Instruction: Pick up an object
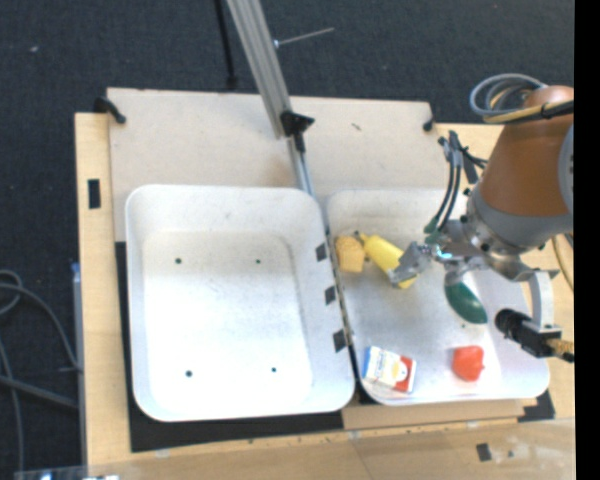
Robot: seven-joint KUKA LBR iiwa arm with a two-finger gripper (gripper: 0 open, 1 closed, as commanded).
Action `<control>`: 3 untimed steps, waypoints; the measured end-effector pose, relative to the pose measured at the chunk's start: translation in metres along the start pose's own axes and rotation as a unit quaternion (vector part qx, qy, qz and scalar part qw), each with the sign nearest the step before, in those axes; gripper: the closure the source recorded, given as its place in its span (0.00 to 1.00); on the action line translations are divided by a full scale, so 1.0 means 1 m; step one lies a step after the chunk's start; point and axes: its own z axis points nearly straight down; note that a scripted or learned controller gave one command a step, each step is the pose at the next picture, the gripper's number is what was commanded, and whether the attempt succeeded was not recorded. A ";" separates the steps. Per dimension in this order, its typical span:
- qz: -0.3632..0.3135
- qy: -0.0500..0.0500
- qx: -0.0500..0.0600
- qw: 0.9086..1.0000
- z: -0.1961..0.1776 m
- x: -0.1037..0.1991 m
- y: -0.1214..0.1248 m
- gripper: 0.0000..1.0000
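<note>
My gripper [413, 264] is low in the right bin [420, 208], near its middle. Its tip sits at the right end of a yellow banana-shaped object [382, 251], with a bit of yellow showing just beneath it. A tan rounded object [350, 254] lies against the yellow one's left side, close to the bin's left wall. A dark green object [467, 301] rests just right of the gripper, under the wrist. A red object [467, 363] and a white and red box [388, 370] lie near the front rim.
The left bin [150, 218] stands beside the right one, the two walls meeting at the centre. A slanted metal rail [265, 58] rises behind the bins. The arm's orange band [525, 168] and cables hang over the right bin's far right side.
</note>
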 end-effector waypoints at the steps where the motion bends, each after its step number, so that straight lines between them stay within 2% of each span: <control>1: 0.001 0.000 -0.003 1.000 -0.002 0.000 0.001 0.00; 2: 0.002 -0.001 0.000 1.000 0.040 0.001 0.000 0.00; 3: 0.002 -0.001 0.001 1.000 0.102 -0.005 0.001 0.00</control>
